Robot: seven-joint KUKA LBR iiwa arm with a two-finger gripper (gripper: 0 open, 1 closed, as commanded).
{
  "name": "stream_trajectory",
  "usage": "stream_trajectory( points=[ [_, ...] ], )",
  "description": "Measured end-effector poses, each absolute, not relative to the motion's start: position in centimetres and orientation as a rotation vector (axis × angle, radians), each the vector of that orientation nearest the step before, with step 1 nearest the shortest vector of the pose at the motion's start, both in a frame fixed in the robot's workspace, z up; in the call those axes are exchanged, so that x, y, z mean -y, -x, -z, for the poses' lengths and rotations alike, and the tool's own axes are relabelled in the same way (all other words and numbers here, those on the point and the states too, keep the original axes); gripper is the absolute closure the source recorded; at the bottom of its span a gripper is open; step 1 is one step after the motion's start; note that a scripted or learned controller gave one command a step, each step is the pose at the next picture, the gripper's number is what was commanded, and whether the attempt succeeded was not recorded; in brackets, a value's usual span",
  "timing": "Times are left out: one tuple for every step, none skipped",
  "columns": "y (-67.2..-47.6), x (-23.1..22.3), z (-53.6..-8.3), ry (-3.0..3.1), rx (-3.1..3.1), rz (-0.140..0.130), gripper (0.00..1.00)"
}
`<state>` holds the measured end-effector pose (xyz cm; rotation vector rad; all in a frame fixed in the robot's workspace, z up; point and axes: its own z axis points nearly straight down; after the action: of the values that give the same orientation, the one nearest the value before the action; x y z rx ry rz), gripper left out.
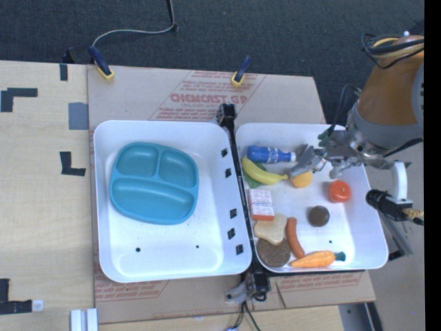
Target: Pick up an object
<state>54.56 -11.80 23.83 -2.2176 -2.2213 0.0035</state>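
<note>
The arm is reaching in from the right, with the gripper (311,160) hanging low over the upper middle of the right bin (372,236). The fingers (303,155) are sitting at the right end of the blue bottle (270,155) and just above the small yellow-orange fruit (301,179); whether they are apart, together or clamped on anything cannot be told from this view. Nothing is visibly sitting between them.

Positions relative to the blue bottle:
- Yellow banana (260,172) is lying just below it, touching or nearly so.
- Red-and-white packet (261,203) is lying further below, past the banana.
- Bread slice (271,229) and dark round cookie (274,254) are lying below that, near the bin's bottom edge.
- Sausage (294,236) is lying below and slightly right.
- Carrot (315,258) is lying at the far lower right.
- Brown ball (318,216) and red tomato (338,191) are sitting to the lower right, well apart from it.

The blue divided plate (155,183) is resting in the left bin (165,264), to the bottle's left. Both bins are sitting on the counter (41,205).
</note>
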Motion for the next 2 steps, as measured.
stream_trajectory(
  points=[
    [-51.5, 10.9, -10.7, 2.226, 2.224, 0.008, 0.00],
    [-57.7, 11.9, -9.3, 2.221, 2.222, 0.004, 0.00]
  ],
)
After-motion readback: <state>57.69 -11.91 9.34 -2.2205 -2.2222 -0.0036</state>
